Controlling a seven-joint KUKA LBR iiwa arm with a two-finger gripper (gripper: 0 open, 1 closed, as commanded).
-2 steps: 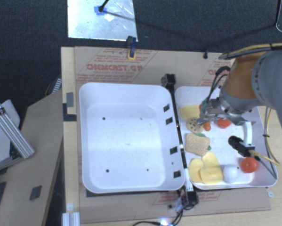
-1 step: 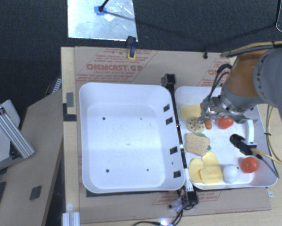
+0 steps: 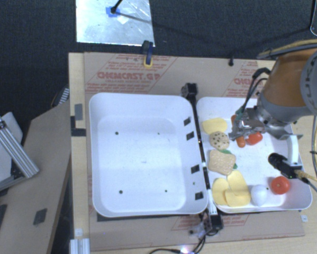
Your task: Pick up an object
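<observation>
My gripper [image 3: 242, 131] hangs low over the upper middle of the right bin [image 3: 301, 194]. A small red-orange piece [image 3: 253, 138] lies right under it, partly hidden by the gripper. I cannot tell whether the two touch. To the left of the gripper lie a yellow chip [image 3: 215, 125], a speckled cookie [image 3: 219, 139] and a slice of toast [image 3: 222, 162]. Along the bin's front lie yellow pieces [image 3: 232, 190], a white egg [image 3: 259, 194] and a red tomato [image 3: 280, 184].
The left bin [image 3: 142, 157] stands beside the right one, with a black divider [image 3: 199, 142] between them. Both rest on a cardboard sheet [image 3: 126, 73]. A shiny metal plate [image 3: 115, 15] lies beyond the bench, and a metal frame [image 3: 7, 142] stands at the far left.
</observation>
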